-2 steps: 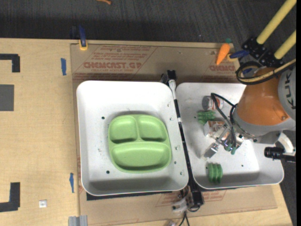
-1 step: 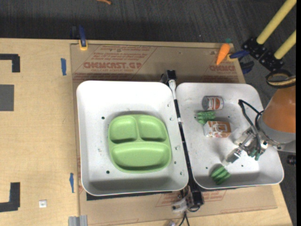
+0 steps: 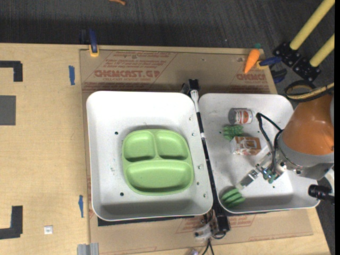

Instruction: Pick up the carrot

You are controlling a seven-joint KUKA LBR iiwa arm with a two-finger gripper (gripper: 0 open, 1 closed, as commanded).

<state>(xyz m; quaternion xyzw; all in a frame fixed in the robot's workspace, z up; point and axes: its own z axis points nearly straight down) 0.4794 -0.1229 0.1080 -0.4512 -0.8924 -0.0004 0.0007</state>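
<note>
Fingers [image 3: 248, 180]: apart, nothing between, low in right bin [image 3: 239, 96].
Carrot [image 3: 252, 61]: on tabletop [image 3: 42, 142], beyond bin's far rim.
Risk: closing here, catching green toy [image 3: 231, 196] instead.

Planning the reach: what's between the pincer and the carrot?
In the camera view, the snack packet, green toy and can lie between the pincer and the carrot, plus the bin's far rim.

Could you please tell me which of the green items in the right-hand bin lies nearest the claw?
The rounded green striped item by the right bin's front-left corner is nearest the claw. The leafy green piece lies farther back, beside the small tin can.
</note>
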